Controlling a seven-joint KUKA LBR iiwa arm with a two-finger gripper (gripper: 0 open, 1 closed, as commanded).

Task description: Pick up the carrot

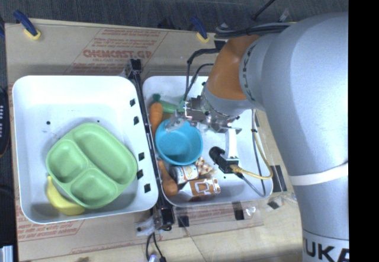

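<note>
Brown bench (112,47), two white bins (29,136)

Red print runs across the brown cardboard sheet (112,47) under the two bins: at about eleven o'clock in the view, the largest line reads roughly "CHEMCAST GP", with smaller red lines above and below it too fine to read. At five o'clock, dark capital letters "UKA" stand on the grey arm (320,136), cut off by the frame's lower edge. A small packet (204,187) in the right bin carries print too small to read.
</note>
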